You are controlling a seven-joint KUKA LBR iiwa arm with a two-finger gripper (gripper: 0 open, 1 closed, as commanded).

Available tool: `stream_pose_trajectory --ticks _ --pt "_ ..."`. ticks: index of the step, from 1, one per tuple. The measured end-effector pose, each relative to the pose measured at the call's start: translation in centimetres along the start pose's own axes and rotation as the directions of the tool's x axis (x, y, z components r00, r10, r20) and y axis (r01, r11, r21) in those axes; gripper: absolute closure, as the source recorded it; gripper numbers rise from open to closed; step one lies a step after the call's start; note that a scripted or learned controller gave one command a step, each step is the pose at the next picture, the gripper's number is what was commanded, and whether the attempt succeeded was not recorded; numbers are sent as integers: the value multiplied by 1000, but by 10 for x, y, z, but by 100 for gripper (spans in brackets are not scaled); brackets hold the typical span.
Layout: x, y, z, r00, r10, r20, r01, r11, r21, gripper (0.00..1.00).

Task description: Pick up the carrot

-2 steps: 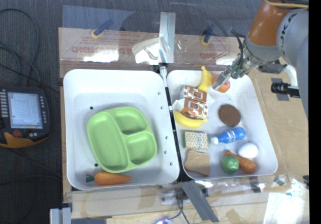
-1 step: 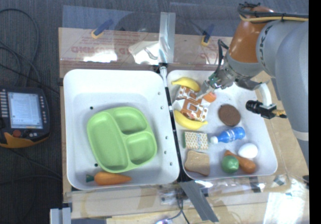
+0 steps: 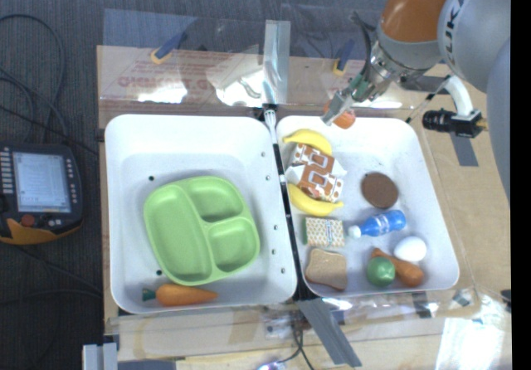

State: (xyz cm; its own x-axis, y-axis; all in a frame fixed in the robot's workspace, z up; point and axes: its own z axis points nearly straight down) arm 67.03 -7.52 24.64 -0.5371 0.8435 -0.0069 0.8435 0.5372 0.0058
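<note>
Lying level, carrot [image 3: 184, 295] points right, green top left.

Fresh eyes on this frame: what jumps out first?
The lime green divided plate fills most of the left bin, with the carrot lying along that bin's near edge. The right bin is crowded with food items. The pincer sits over its far edge, well away from the carrot.

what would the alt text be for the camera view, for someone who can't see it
A carrot lies at the near edge of the left bin, beside a green divided plate, while the gripper hangs over the far rim of the right bin. That bin holds a banana, a small bottle, an egg and other play food.
</note>
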Motion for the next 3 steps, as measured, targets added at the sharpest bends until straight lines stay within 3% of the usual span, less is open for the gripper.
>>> stream_pose_trajectory --ticks 1,2,3 --pt "63 37 62 970 -243 -6 243 970 5 100" --pt "158 19 62 990 138 -6 -138 990 8 100" --pt "116 -2 -56 1000 0 0 0 1000 -2 100"
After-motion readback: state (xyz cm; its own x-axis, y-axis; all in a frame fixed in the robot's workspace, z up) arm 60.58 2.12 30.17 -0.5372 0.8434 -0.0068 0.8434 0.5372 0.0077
